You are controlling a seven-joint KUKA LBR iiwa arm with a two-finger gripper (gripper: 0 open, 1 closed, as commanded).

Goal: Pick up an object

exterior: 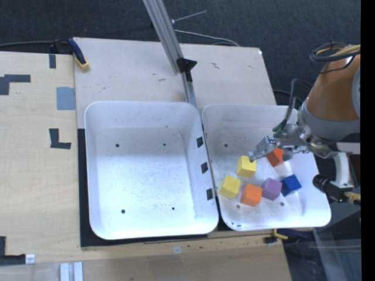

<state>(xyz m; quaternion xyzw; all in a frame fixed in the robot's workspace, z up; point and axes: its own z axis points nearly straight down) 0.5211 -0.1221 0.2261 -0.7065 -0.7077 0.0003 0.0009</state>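
The right bin holds several small cubes. A red-orange cube lies directly under my gripper, which hangs low over the bin's middle right. Whether the gripper grips that cube is unclear from this angle. Just left of it sits a yellow cube. Nearer the front edge there is a second yellow cube, an orange cube, a purple cube and a blue cube, all close together.
The left bin stands beside the right one, sharing a middle wall. A slanted metal rail crosses the bench behind the bins. A yellow-and-blue tool lies at the far left.
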